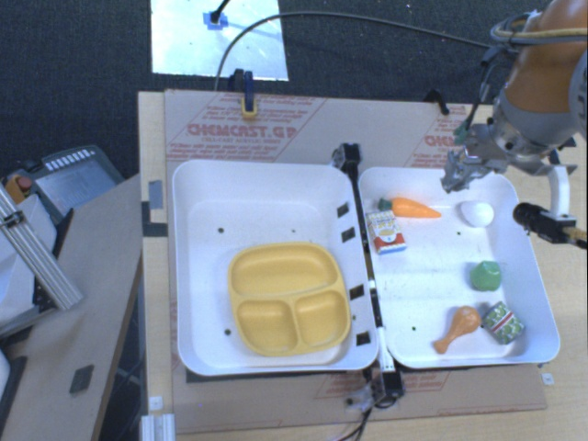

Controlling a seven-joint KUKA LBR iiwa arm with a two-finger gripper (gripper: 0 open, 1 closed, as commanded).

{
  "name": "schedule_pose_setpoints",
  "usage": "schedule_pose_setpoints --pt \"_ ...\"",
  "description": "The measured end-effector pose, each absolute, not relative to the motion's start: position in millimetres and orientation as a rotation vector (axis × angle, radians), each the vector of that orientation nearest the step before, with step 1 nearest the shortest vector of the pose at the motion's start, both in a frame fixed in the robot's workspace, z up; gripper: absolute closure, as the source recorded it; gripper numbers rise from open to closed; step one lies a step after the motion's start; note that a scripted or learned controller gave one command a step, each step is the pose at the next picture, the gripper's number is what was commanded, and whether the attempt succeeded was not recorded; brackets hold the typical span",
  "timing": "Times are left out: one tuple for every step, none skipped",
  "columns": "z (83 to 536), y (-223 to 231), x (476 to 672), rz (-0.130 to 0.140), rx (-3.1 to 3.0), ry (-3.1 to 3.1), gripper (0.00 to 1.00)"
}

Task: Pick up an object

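The left bin (197, 246) holds a yellow tray (288, 297) with three compartments, lying toward the bin's near right part; black clips run down the seam where the two bins meet.

In the right bin (528, 274), going left to right: a small red-and-white carton (386, 231) lies just by the seam, near the far end; an orange carrot (415, 209) lies just beyond and to the right of it, its green end close to the carton's top, its tip pointing right; a drumstick (457, 328) lies near the front, slanted, its thin end toward the lower left; a white egg (476, 213) sits near the far right corner, apart from the carrot; a green lump (486, 275) sits by the right wall, about midway along the bin; a green-and-white packet (503, 322) rests in the near right corner, just beside the drumstick's thick end.

The gripper (457, 175) hangs over the far edge of the right bin, above and between the carrot and the egg; nothing shows between its fingers; they are small, dark and blurred, so how far the jaws stand open I cannot tell; it appears to touch none of the objects; the arm (549, 72) rises from it toward the upper right.
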State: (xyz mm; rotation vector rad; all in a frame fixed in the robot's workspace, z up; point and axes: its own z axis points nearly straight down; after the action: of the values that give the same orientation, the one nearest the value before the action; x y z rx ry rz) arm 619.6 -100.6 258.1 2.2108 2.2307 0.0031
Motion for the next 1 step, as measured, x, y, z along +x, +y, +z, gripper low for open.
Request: schedule_pose_setpoints --pt "243.5 -48.2 637.9 0.004 2.21 2.232 1.0"
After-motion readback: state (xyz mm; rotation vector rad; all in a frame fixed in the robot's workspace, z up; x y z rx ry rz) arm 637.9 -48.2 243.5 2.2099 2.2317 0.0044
